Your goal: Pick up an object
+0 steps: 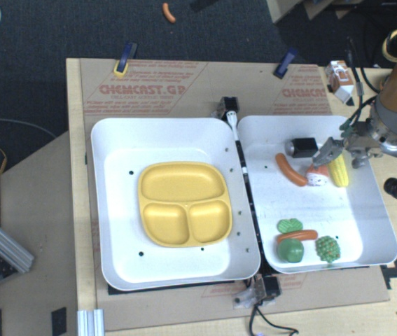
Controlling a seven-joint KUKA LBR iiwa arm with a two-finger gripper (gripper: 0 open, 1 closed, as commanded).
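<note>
My gripper hangs over the upper right part of the right bin, open, with one grey finger to the left and the other to the right. A yellow corn cob lies on the bin floor just below the gap between them, and nothing is gripped. Left of it are a small white and red piece, an orange sausage and a black cylinder.
At the front of the right bin lie a green leafy piece, an orange carrot, a green ball and a knobbly green piece. The left bin holds a yellow divided plate.
</note>
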